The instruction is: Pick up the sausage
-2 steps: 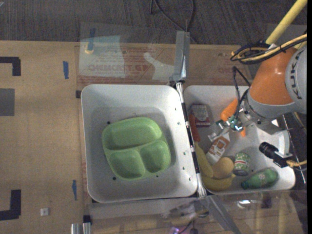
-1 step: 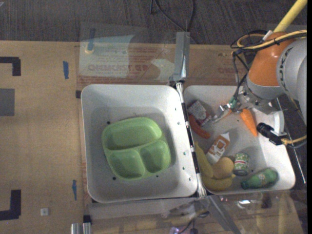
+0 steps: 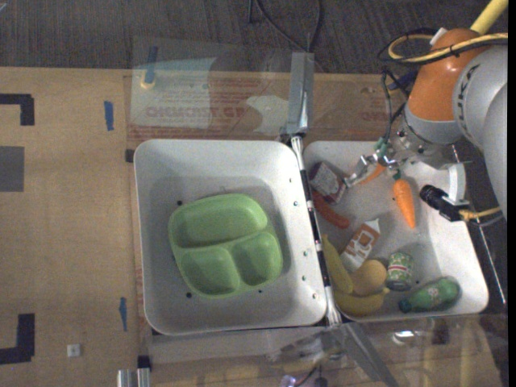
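The sausage (image 3: 332,213) is a short red link lying at a slant near the left wall of the right bin (image 3: 468,256), just below a dark snack packet (image 3: 326,179). My gripper (image 3: 368,168) hangs over the back of that bin, up and to the right of the sausage and apart from it. A thin orange sliver shows right under the gripper's tip. The sausage lies free, with nothing touching it from above.
A carrot (image 3: 404,202) lies right of the gripper. A small carton (image 3: 361,245), bananas (image 3: 344,280), a yellow round fruit (image 3: 370,276), a can (image 3: 398,270) and a green bottle (image 3: 430,294) crowd the bin's front. The left bin (image 3: 153,176) holds a green divided plate (image 3: 226,244).
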Robot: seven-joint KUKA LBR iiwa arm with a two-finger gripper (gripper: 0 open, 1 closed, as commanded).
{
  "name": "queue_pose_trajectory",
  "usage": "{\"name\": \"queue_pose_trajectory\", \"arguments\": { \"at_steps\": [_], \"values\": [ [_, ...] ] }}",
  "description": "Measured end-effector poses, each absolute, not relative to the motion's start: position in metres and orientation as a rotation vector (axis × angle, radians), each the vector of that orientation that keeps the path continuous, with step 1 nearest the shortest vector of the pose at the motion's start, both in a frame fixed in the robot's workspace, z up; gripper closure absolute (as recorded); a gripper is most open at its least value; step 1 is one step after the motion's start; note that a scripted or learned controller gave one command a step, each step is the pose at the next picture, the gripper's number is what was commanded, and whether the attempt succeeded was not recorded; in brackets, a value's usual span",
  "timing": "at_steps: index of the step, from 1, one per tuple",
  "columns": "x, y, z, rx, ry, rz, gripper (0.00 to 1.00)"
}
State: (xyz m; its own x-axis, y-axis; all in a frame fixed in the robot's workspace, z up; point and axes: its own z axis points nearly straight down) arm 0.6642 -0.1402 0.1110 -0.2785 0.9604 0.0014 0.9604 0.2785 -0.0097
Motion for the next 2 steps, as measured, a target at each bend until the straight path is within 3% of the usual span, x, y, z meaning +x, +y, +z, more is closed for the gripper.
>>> {"name": "queue_pose_trajectory", "arguments": {
  "at_steps": [1, 2],
  "values": [
    [0.635, -0.11, 0.089, -1.713, -2.647, 0.005, 0.0],
    [0.636, -0.109, 0.099, -1.714, -2.649, 0.001, 1.0]
  ]
}}
